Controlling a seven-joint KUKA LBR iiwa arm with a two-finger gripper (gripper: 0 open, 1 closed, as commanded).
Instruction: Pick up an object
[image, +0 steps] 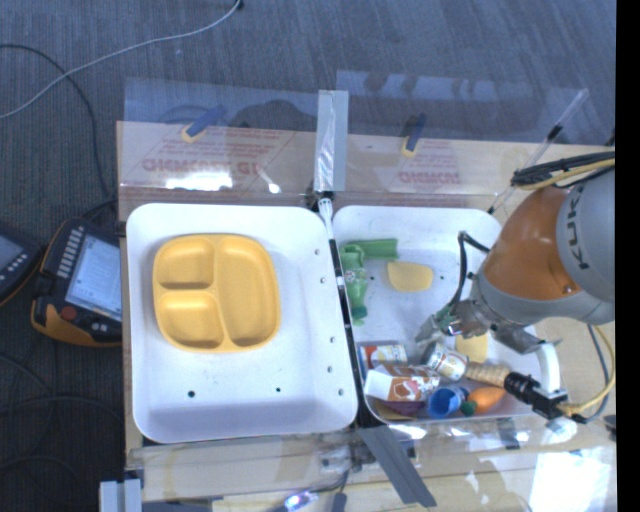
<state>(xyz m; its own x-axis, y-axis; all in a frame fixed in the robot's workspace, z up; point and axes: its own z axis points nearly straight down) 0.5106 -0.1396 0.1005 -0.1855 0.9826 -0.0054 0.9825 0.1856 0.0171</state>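
Objects (425, 385) crowd the right bin's (420, 222) near edge, seemingly under the hand (447, 335).

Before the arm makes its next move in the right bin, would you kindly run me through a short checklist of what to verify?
1. Gripper is over the right white bin, above the clutter at its near end: ok.
2. An object is seen between the fingers: cannot tell; the wrist hides them.
3. Targets within reach: ok; a white carton with red print, a blue round cap and an orange piece lie just below the gripper.
4. Targets well separated: not ok; those items are packed together.
5. Green plastic toy and pale yellow flat piece lie apart from the pile: ok.
6. Yellow divided plate sits in the left white bin, away from the arm: ok.
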